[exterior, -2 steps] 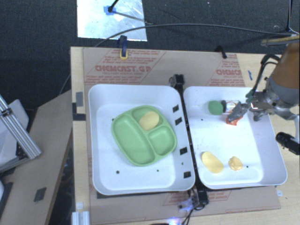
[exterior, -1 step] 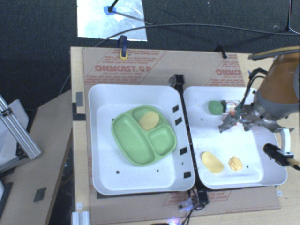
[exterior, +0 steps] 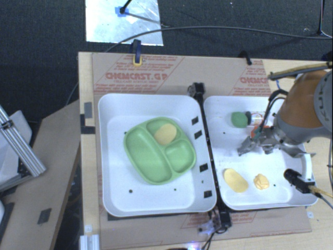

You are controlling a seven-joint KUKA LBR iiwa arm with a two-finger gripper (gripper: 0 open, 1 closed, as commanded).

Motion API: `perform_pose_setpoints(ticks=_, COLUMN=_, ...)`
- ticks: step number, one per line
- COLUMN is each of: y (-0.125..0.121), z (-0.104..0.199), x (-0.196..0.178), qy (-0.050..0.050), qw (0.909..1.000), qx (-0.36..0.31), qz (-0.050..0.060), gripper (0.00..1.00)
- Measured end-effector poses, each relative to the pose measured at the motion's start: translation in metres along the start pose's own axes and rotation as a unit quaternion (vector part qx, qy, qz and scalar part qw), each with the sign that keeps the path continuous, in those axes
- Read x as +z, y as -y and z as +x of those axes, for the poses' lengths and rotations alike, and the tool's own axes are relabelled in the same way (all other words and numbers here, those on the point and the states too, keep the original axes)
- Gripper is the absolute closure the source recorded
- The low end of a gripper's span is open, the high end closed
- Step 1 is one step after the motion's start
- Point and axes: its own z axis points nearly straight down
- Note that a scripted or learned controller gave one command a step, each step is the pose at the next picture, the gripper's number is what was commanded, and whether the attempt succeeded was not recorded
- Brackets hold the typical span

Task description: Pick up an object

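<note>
gripper [exterior: 248,148] low in the right bin [exterior: 225,111], can't really tell its state, green ball [exterior: 239,119] nearby, green tray [exterior: 151,158] in left bin

The tabletop [exterior: 171,69] is a brown sheet printed with red lettering, and it carries two shallow white bins side by side, the left bin [exterior: 117,189] and the right bin [exterior: 221,113], with black clips along the seam between them. A blue and yellow clamp [exterior: 136,52] grips the far edge of the tabletop, and beyond it a shiny silver panel [exterior: 106,14] lies on the dark carpet [exterior: 36,46] with a thin black cable curving past. At the left edge stands a slanted metal rail [exterior: 18,142] beside a lower tan surface [exterior: 54,191]
</note>
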Motion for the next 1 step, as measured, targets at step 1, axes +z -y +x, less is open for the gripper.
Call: perform_pose_setpoints(ticks=1, y=-0.002, z=-0.0002, x=-0.0141, qy=0.001, qw=1.0, qx=0.0, qz=-0.004, gripper=1.0)
